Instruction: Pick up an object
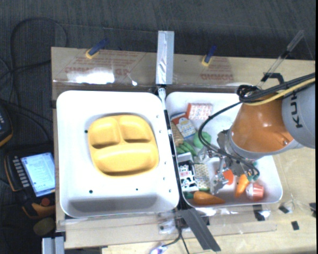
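The arm (265,126) is down in the right bin (275,192), gripper (221,180) low among the clutter at the bin's near end. I can't tell from here how its jaws stand. An orange carrot (208,198) lies just beneath it, a small orange and white piece (254,190) to its right, cards (199,111) farther back. In the left bin (69,142), a yellow tray (124,144) sits alone.

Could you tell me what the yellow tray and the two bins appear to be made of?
The yellow tray looks like moulded plastic with a smooth, slightly glossy finish: rounded compartments and soft highlights. The left bin and the right bin look like thin formed white plastic, with rounded corners and a faint sheen; painted metal can't be ruled out.
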